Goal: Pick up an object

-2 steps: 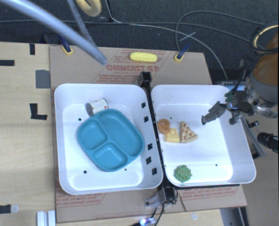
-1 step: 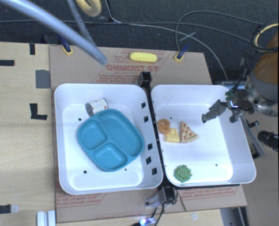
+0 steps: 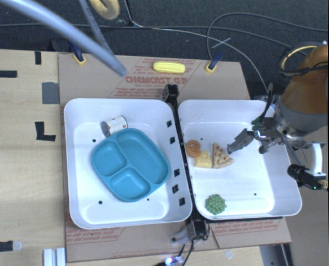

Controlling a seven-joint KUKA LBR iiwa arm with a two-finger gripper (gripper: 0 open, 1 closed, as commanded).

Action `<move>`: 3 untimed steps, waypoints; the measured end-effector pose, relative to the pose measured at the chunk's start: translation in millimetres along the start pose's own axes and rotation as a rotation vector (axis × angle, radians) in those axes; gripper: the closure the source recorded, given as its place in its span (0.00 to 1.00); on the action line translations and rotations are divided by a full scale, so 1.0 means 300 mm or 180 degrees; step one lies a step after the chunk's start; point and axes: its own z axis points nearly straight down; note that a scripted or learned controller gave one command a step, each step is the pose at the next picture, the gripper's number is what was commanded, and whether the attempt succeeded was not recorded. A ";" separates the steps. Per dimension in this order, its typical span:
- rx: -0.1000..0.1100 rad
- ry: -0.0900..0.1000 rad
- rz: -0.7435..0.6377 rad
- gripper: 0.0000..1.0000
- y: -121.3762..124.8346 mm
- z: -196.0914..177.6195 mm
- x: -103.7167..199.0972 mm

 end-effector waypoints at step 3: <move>-0.0011 0.0000 -0.0005 1.00 -0.005 0.374 0.039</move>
